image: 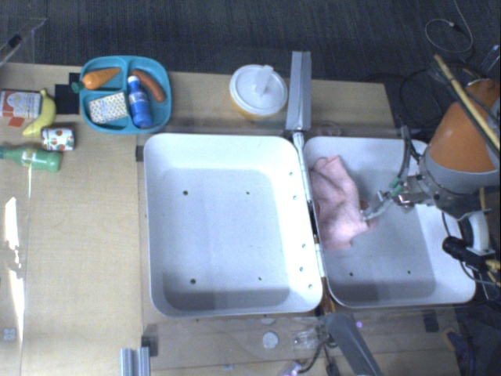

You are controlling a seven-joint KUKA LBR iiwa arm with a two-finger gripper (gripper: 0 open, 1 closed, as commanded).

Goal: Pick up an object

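The left bin, which fills the middle of the frame, carries nothing that I can make out beyond its bare white floor. The right bin, just beside it toward the right of the frame, holds the single candidate for picking: a crumpled pink cloth lying against that bin's left wall, bunched rather than flat. The arm enters from the right edge, its orange band uppermost in view, and is angled down into the right bin. The gripper sits at the right-hand edge of the cloth, touching or very nearly touching the fabric; at this slant and size I cannot tell whether the pincer is apart, together, or clamped on cloth. In my judgement the approach is done and the grasp is either in hand or about to begin; no lift is evident, since the cloth rests on the bin floor. Remaining: secure the fabric and raise it clear. Off the bins, at the upper left of the frame, a blue divided tray with small toy items and a white lidded cup stand on the bench, well apart from the work.
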